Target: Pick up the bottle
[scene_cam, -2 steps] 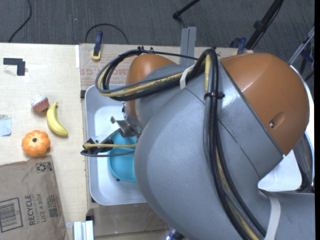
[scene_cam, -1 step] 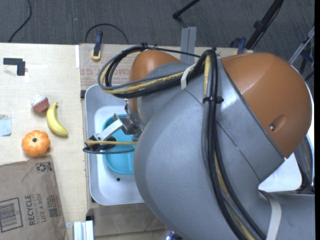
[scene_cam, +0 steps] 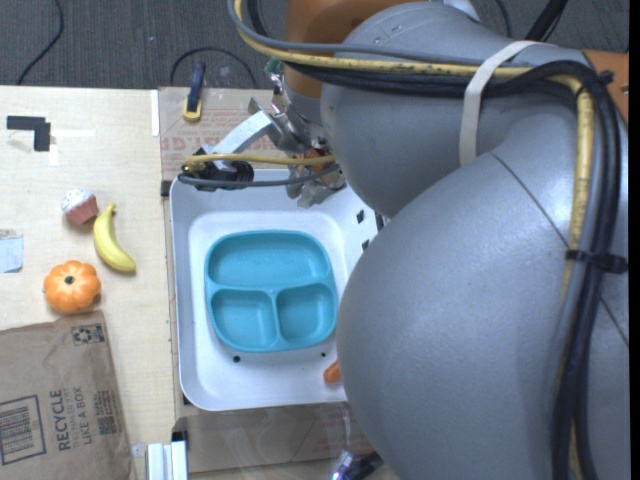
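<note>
No bottle can be made out; the arm [scene_cam: 480,268] covers the right of the bench, so its place cannot be told, and weight, stiffness and slipperiness cannot be judged. A hold across the body is presumed safest. The gripper [scene_cam: 305,173] is seen at the far rim of the white bin [scene_cam: 190,298]. In that bin a blue divided tray [scene_cam: 270,288] lies, its compartments bare; a small orange item [scene_cam: 332,372] is noted at the arm's edge.

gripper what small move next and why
Probably lift the arm back a little. It covers much of the white bin, and I can make out no bottle beside the blue tray. The gripper sits at the bin's top edge, so a clearer look should come first.
</note>
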You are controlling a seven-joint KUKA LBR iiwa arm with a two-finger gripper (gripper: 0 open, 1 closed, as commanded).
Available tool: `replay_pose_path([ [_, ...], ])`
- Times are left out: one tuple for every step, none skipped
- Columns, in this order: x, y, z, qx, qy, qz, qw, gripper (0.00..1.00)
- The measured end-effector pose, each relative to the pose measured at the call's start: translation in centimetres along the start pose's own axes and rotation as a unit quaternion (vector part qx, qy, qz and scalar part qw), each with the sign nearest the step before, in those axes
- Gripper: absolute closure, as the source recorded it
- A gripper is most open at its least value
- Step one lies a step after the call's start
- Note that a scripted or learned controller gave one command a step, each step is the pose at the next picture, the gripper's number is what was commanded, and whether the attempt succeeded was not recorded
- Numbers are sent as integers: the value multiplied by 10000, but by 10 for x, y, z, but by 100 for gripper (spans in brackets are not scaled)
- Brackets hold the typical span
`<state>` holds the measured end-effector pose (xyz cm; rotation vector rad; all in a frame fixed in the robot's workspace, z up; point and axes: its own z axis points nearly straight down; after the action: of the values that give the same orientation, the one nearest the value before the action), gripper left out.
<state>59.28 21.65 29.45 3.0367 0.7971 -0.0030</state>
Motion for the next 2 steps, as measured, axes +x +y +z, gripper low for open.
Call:
replay_pose_path([
  [0, 0, 0, 1, 0, 1, 10000, 0],
  [-67, -19, 165, 7, -25, 180, 9998, 0],
])
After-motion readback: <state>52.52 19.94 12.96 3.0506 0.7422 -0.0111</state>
